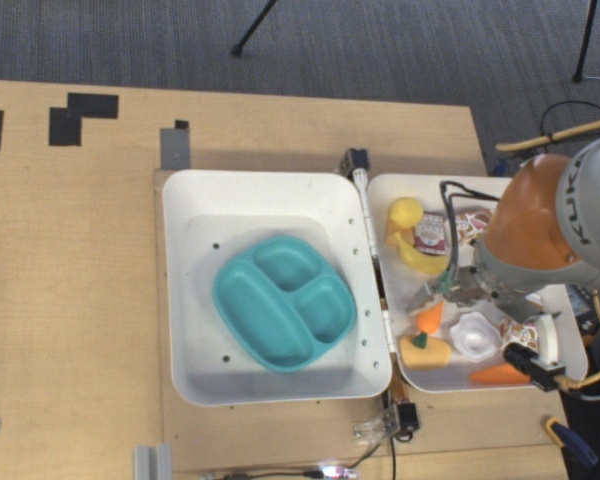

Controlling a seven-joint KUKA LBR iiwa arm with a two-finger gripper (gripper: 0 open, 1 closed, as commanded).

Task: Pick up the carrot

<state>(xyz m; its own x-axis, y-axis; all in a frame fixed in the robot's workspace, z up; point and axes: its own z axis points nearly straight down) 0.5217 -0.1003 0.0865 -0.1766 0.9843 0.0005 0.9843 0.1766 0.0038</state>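
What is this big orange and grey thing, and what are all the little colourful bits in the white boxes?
That big thing is a robot arm, grey with an orange band. It reaches in from the right, and its job is to pick up the carrot. The picture comes from one camera fixed above the bench, looking down at a slant.

On the bench sit two shallow white bins side by side. The left bin holds a teal plate with three sections. The right bin holds toy food: a lemon, a banana, a block of cheese, a small orange piece and the carrot near the front edge.

The arm hangs over the right bin. Its jaws are hidden underneath it, so I cannot tell whether it holds anything.
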